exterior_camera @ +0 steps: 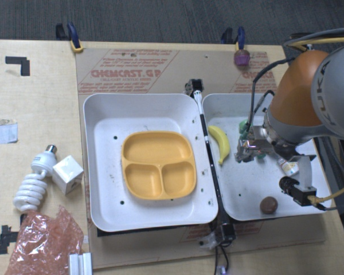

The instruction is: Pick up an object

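A curved yellow banana (219,142) is seen lying in the right white bin (235,208), close to its left wall; its long axis runs along that wall, from far end to near end. The metal two-finger gripper (247,149) is lowered just beside the banana, toward the bin's middle. A small brown round object (268,205) rests near the bin's near edge. A yellow three-compartment plastic tray (159,164) is placed centrally in the left white bin (103,125)

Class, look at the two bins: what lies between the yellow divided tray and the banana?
In the camera view, the tray and the banana are separated by bare white bin floor and the two bins' adjoining rims.
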